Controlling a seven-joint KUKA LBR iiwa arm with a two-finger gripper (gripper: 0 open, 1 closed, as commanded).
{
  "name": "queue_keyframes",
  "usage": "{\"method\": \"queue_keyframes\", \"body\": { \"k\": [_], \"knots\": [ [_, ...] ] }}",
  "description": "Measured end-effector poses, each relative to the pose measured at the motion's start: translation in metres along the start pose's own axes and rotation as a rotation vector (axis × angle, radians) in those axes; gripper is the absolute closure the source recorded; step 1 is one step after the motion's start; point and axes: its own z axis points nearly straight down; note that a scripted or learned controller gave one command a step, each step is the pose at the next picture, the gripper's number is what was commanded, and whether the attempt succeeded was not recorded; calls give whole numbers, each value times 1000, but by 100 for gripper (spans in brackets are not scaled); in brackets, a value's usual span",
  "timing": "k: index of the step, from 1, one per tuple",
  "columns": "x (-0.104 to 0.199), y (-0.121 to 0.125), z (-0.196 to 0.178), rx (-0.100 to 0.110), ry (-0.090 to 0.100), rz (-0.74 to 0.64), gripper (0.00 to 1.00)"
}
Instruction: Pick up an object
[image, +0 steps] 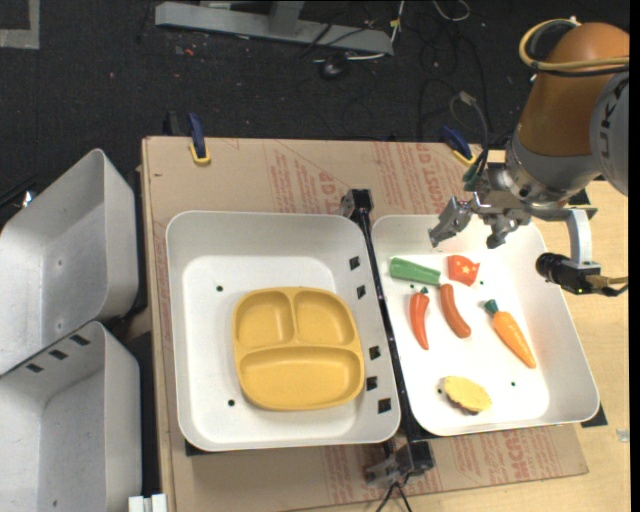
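Two white bins sit mid-frame: the left bin holds a yellow divided tray, the right bin holds the toy food. Above its upper edge hangs the gripper, fingers spread, nothing between them. The approach step looks underway. Below lie an orange carrot, sausage, green vegetable, chili, yellow piece, and red piece, nearest; descending onto it seems next.
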Motion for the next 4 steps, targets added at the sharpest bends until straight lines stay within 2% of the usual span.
{"method": "queue_keyframes", "body": {
  "k": [1, 2, 3, 4],
  "knots": [
    [0, 2, -7, -13, -1, -2, 0],
    [-3, -6, 52, -8, 0, 1, 0],
    [2, -1, 98, -8, 0, -1, 0],
    [3, 8, 156, -18, 0, -2, 0]
  ]
}}
